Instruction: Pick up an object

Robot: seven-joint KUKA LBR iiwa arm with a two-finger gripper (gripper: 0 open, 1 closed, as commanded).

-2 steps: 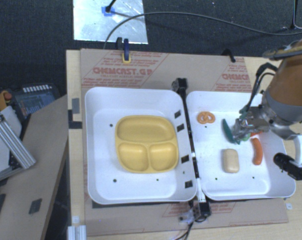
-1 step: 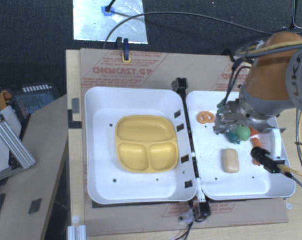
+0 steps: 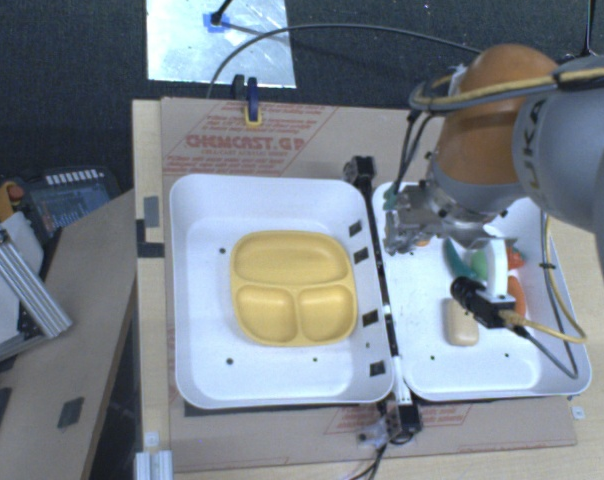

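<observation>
Now my gripper (image 3: 407,230) hangs over the right bin (image 3: 422,368), far-left corner. The tan block (image 3: 461,324) lies nearer the camera, to the right, long axis running front-to-back.

One fixed cam above bench (image 3: 102,298), slanted down on both bins (image 3: 197,218)
</observation>
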